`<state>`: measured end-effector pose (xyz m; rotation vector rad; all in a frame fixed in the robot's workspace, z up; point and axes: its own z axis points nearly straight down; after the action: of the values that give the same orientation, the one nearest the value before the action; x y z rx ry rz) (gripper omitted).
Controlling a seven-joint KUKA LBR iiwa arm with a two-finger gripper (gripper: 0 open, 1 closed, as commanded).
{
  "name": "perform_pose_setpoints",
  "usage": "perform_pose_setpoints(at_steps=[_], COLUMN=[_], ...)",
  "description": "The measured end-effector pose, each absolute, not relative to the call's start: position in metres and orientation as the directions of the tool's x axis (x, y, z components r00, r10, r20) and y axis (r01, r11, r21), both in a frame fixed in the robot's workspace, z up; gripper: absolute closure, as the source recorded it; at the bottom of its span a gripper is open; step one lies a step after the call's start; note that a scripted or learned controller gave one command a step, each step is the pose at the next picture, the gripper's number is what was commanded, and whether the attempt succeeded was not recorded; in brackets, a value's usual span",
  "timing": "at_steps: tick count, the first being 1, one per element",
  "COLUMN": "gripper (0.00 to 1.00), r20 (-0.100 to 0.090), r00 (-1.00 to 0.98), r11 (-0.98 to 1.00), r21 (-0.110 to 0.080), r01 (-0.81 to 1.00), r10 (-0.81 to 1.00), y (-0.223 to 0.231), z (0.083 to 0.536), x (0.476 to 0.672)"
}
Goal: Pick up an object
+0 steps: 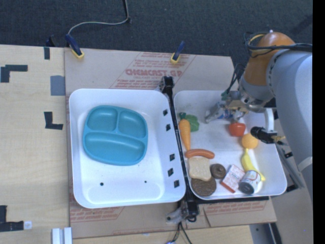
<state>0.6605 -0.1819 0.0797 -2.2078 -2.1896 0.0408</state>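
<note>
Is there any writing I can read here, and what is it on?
"CHEMCAST GP": red print on the brown board under the bins; the smaller red lines below it are too blurred to read.
Red and white packet in the right bin: print too small to read.
Can beside it: label unreadable.

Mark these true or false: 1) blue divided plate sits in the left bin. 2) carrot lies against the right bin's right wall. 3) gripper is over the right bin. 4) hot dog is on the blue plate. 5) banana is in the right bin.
1) True: the blue divided plate lies in the left bin.
2) False: the carrot lies by the left wall of the right bin.
3) True: the gripper hangs over the right bin's upper part.
4) False: the hot dog lies in the right bin.
5) True: the banana lies near its right side.
</note>
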Motion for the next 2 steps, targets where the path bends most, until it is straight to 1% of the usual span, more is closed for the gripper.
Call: perform_pose_setpoints(at_steps=[1, 2], gripper=[0.00, 0.00], r20=[0.000, 0.003], r00=[0.000, 0.007], r11=[0.000, -0.007], r21=[-0.006, -0.037], r01=[1.000, 0.999], r10=[1.000, 1.000], y=[-0.216, -0.174], z=[0.125, 0.082], x=[0.611, 0.659])
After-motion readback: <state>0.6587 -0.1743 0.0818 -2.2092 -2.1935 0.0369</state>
